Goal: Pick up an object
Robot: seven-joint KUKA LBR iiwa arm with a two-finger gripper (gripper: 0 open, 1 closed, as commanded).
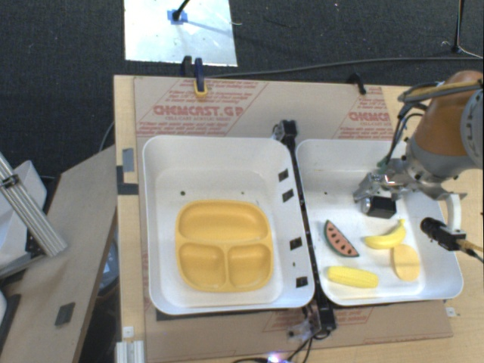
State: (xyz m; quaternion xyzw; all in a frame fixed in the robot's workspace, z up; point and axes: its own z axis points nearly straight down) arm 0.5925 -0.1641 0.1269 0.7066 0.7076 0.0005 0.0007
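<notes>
Currently my claw point(378, 200) hangs low in the right white plastic bin point(318, 157), near its back; can't tell how it's set from this angle. Nothing visibly held. Nearest target: yellow plastic banana point(385, 237), just in front of the claw, toward the bin's front edge, long axis running roughly left-right, tilted up at the right. Red watermelon slice point(340, 238) lies further left.

text spotted: "CHEMCAST GP" in red on the brown sheet point(219, 100) under the bins | same red print repeats at the right, partly cut off there
</notes>
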